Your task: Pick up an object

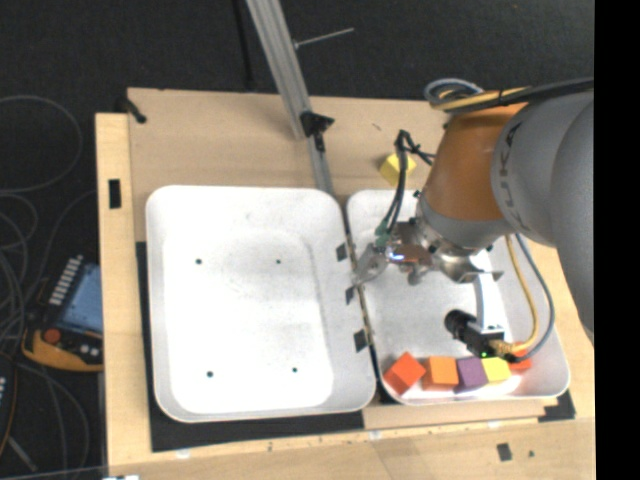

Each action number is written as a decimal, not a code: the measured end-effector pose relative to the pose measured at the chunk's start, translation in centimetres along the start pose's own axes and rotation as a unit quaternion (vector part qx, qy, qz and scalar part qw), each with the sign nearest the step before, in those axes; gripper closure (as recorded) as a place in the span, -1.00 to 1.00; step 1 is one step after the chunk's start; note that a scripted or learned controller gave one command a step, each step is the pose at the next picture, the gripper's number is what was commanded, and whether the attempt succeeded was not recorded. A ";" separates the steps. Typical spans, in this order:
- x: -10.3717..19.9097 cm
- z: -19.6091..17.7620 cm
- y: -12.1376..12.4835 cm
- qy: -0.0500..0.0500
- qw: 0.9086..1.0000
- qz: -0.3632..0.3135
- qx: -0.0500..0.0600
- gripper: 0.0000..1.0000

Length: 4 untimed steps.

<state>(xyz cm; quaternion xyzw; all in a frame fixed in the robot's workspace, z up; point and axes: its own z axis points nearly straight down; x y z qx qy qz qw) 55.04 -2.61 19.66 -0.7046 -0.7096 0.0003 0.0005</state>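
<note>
Several small blocks lie in a row along the near wall of the right bin (398, 320): a red-orange block (405, 371), an orange block (441, 371), a purple block (470, 372) and a yellow block (495, 370). My gripper (376, 264) hangs over the left side of the right bin, close to the divide between the two bins. It is well behind the row of blocks, and I see nothing held in it. The wrist and the orange band cover the far part of the right bin.
The left bin (165, 268) lies beside the right one, its floor bare white. A slanted metal rail (285, 58) rises behind the bins. A small yellow thing (393, 167) sits on the bench behind the right bin.
</note>
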 end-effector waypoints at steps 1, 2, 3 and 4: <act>-0.1 0.0 0.1 -0.001 1.000 0.000 -0.001 -1.00; 4.6 -0.3 -0.1 0.001 1.000 0.000 -0.001 -1.00; 10.6 -0.1 12.6 0.000 1.000 0.000 -0.004 -1.00; 11.4 -11.6 7.2 0.001 1.000 0.000 -0.005 -1.00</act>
